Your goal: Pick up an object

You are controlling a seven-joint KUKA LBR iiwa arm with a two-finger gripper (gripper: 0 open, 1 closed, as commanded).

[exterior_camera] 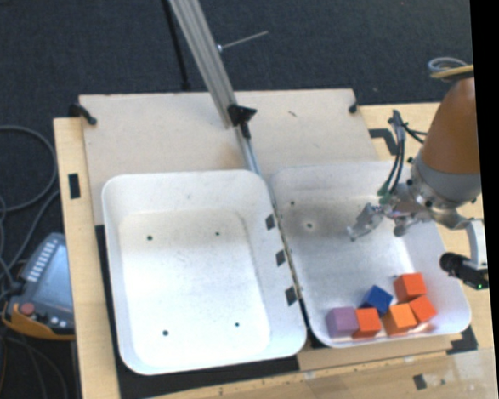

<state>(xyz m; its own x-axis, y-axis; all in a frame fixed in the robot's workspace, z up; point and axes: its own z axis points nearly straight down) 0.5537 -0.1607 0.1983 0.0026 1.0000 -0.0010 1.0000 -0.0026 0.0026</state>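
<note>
In the camera view the arm (451,150) reaches in from 3 o'clock and its pincer (368,220) hangs over the middle of the right bin (322,257), fingers spread narrowly with nothing between them. The blocks huddle at that bin's 5 o'clock corner, well apart from the pincer: a purple block (342,320), a blue block (376,298) and four orange blocks (402,312) touching one another. The left bin (118,204) lies just beside it on the tabletop (159,124).

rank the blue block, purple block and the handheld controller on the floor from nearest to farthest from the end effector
From the end effector, in the camera view:
1. Blue block, in the right bin's lower corner cluster, directly below it.
2. Purple block, at the cluster's left end, lower still.
3. Handheld controller, on the floor beyond the left bin, far across the bench.
</note>
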